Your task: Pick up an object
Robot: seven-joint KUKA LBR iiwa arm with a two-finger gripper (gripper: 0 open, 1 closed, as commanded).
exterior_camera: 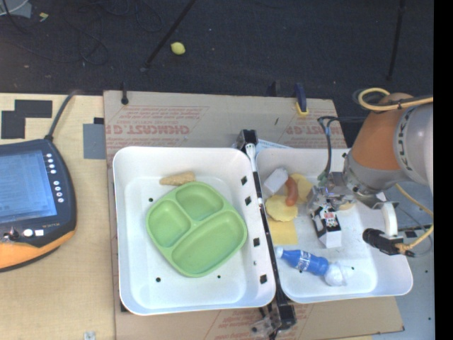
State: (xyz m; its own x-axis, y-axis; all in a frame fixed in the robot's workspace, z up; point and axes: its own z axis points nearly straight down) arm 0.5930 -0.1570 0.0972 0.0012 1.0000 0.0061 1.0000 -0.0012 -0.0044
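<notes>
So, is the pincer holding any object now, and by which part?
It cannot be told. The pincer is low in the right white bin, over a small white block, but any hold is hidden.

From where I stand, the only lettering I can make out is the red print on the cardboard sheet (212, 122) under the bins (upside down from this side, too faint to spell with any certainty). The tablet screen (25, 186) at the left glows with lines too small to read.
</notes>
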